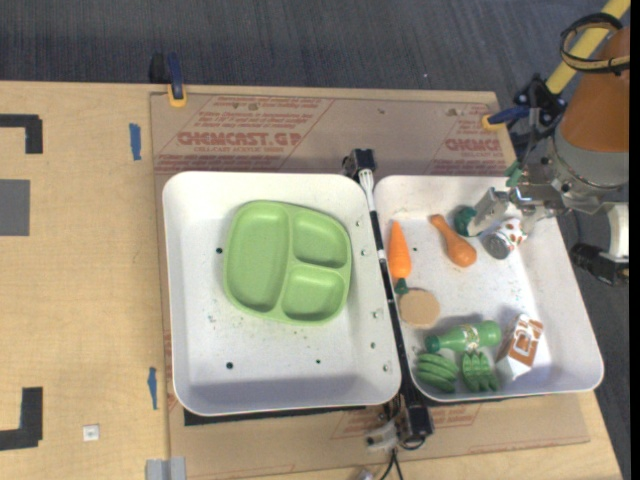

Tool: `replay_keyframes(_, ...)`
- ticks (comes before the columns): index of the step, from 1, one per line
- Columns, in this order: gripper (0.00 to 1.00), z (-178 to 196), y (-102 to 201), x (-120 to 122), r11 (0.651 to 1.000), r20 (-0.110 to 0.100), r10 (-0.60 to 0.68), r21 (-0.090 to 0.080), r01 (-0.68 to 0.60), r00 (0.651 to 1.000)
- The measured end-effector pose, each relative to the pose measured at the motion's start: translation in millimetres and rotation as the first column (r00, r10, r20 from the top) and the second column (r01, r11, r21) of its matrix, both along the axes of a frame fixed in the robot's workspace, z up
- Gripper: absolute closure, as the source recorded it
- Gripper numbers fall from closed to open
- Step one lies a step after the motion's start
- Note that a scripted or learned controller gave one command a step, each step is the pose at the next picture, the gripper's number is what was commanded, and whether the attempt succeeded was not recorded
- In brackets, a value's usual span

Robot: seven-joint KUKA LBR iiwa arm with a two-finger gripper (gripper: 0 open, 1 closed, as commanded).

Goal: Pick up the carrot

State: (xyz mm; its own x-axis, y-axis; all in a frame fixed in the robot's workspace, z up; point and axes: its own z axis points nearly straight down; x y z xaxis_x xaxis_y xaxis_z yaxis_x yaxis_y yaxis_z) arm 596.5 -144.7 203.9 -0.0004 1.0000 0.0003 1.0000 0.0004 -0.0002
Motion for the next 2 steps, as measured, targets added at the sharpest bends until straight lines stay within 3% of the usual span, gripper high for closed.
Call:
replay_keyframes(1,0.00,-109,44,-28,1.000,0.002,0.015,-0.001,-0.015,1.000)
replay_keyframes(2,0.00,-18,88,68,1.000,0.003,0.010,0.000,-0.010,1.000)
